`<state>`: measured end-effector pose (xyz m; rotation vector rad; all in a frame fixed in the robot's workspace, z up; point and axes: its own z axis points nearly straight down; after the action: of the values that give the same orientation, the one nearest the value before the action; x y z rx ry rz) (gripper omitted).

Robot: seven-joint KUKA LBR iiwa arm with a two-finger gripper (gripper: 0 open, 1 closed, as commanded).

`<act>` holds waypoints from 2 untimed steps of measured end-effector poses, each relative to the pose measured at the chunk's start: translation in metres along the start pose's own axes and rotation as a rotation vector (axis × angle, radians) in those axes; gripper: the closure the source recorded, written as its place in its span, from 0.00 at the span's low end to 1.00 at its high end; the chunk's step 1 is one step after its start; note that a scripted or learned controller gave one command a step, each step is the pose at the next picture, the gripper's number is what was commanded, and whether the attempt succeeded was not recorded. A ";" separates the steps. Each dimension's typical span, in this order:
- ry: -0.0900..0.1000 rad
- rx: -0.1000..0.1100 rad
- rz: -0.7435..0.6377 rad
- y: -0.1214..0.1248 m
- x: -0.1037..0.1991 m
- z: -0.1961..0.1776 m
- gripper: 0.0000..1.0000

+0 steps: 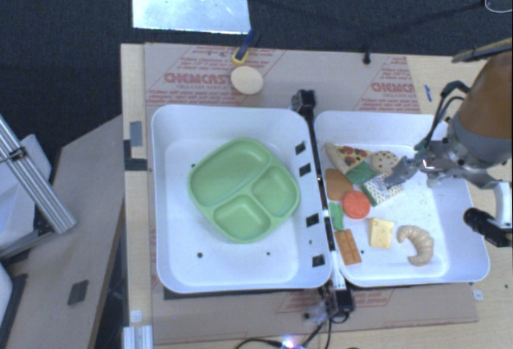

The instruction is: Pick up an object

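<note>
End effector (398,173) over the small speckled green-and-white toy block (383,190) in the right white bin (461,259), can't tell its state.

Block sits right under the tip, looks light, rigid plastic, likely slick; best taken across its short sides. Crowded: green toy piece (360,173) and red round toy tomato (357,205) touch or nearly touch it, toy pizza slice (346,155) just beyond. Easier alternates: yellow cheese wedge (381,233) and tan toy croissant (416,244) nearer the front rim, apart. Green divided plate (243,189) in the far bin.
</note>
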<state>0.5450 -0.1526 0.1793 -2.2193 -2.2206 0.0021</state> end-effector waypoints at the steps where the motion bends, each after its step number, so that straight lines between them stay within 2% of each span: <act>1: 0.000 0.002 0.000 -0.002 -0.009 0.057 0.00; 2: 0.001 0.000 0.000 -0.002 -0.008 0.097 0.00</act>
<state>0.5429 -0.1609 0.0824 -2.2189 -2.2206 0.0011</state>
